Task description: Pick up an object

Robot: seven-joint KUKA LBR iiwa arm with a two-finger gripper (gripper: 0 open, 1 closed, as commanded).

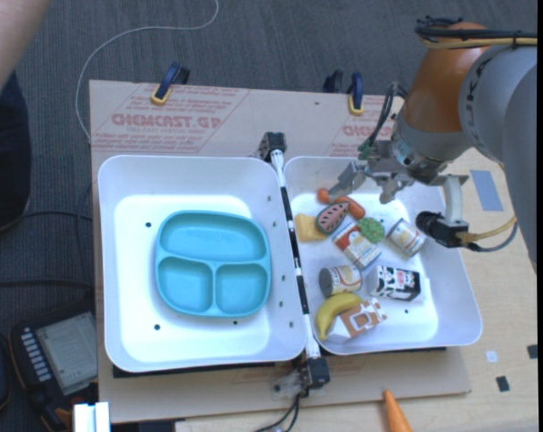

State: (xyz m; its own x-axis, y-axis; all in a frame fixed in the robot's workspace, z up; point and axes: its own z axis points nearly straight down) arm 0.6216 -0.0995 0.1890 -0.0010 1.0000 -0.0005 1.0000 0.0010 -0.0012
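Arm enters from right; gripper [368, 180] spread open, empty, above right bin [451, 306] rear. Hot dog [337, 213], broccoli [371, 229], can [403, 238], banana [334, 310] lie below. Left bin [127, 174] holds blue tray [212, 263].

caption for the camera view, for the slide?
KUKA arm's gripper hovers over right bin of toy groceries; blue divided tray sits in left bin.

The hand [368, 180] hangs open over the right bin [451, 309], above the toy food [361, 264].
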